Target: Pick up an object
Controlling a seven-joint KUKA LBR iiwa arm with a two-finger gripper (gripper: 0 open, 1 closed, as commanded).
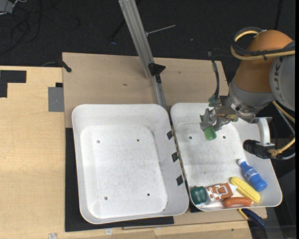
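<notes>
My gripper [209, 127] hangs over the upper middle of the right bin [224, 153], reaching in from the right. A small green object [210, 134] sticks out from between its fingers, and the gripper is shut on it. The other objects lie along the right bin's near right corner: a blue bottle [251, 176], a yellow corn cob [245, 189], an orange-red sausage-like piece [235, 201], a white and orange packet [219, 190] and a dark green piece [199, 194].
The left bin [89, 118] lies beside the right one, with black clips [175, 156] along the shared rim. A slanted metal rail [142, 44] rises behind the bins. A white cable fitting [263, 131] hangs at the right bin's right edge.
</notes>
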